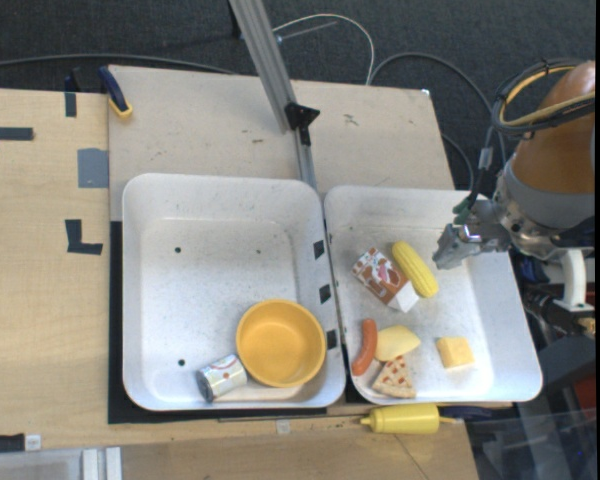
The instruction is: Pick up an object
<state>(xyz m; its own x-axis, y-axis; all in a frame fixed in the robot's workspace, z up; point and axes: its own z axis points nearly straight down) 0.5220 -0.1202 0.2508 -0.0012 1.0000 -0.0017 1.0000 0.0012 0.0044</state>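
— Mustard bottle (404,419) on the bench edge lies closest to the lens, well off to the side of my gripper (454,249) and out of the bins. What are you after?

— The corn cob (415,268). It lies in the right bin (500,313), just beside me, slanted, with one end resting against the white block (404,299) and the red-and-white carton (379,274) touching its far flank.

— Is your hand open or closed?

— Cannot tell; from this height the tip is a grey blur over the bin floor, and nothing shows between it and the cob.

— How will the cob handle?

— My guess: hollow plastic, light, stiff, and rounded enough to roll or squirt out if pinched near an end. I would take it across the middle, closing over its short width, on the side away from the carton so I do not nudge that too.

— Anything easier?

— The cheese cube (455,352) sits farther from me with free space around it and flat faces. The hot dog (365,346), the pale wedge (397,343) and the pizza slice (396,376) crowd together. The yellow bowl (279,342) and the small can (220,376) are in the left bin (180,218), well away from me.
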